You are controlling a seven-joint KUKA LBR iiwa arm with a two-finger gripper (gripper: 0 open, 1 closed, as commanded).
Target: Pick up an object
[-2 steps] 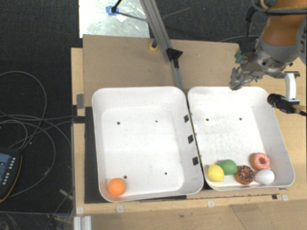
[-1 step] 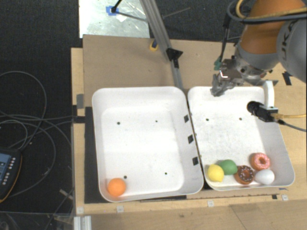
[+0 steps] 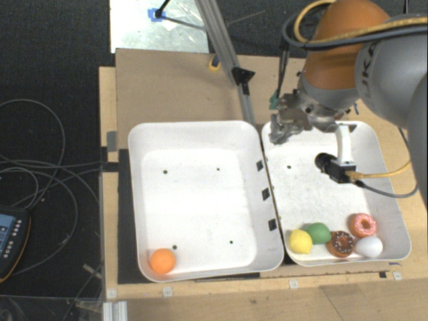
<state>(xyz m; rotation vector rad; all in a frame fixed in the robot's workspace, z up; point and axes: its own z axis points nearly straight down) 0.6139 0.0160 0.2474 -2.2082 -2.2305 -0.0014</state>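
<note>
My gripper [image 3: 279, 132] hangs over the far left corner of the right bin [image 3: 394, 209], under the orange wrist band. Nothing shows between its fingers. At the near edge of that bin lie a yellow lemon [image 3: 300, 241], a green ball [image 3: 318, 233], a brown chocolate donut [image 3: 341, 244], a pink frosted donut [image 3: 362, 225] and a white egg-like ball [image 3: 369, 247]. All of them sit well below the gripper in the view, apart from it. An orange ball [image 3: 162, 261] rests in the near left corner of the left bin [image 3: 140, 179].
A black cable fitting [image 3: 331, 165] with a yellow lead hangs over the middle of the right bin. A grey tripod leg [image 3: 224, 42] slants down behind the bins. Cables and a handheld pendant [image 3: 10, 236] lie on the floor at the left.
</note>
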